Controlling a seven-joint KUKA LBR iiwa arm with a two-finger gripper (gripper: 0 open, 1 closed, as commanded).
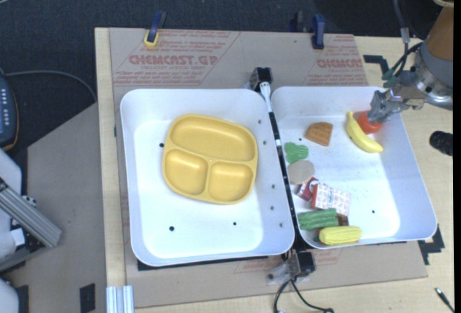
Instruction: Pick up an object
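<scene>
- Right now, from my overhead camera view, I see the tool [379, 107] reaching in from the right, low over the far right corner of the right bin [403, 189].
- Its tip sits just above a small red-orange object [369, 124], which touches the upper end of a banana [362, 134]; I cannot tell whether the fingers are spread or pressed together, nor whether they pinch anything.
- Left of the banana lies a brown wedge-shaped piece [319, 133], and nearer the divider a green piece [296, 152].
- Below the green piece I see a pale rounded piece [300, 171], then a red-and-white packet [328, 197].
- At the near edge of that bin a green cucumber-like piece [318, 219] lies just above a yellow corn cob [340, 234], the two touching.
- On the left, the left bin [144, 218] carries a yellow divided plate [209, 158] with three compartments, sitting in the bin's far half.
- Both bins rest on the desk [216, 52], a board with red printed lettering.
</scene>
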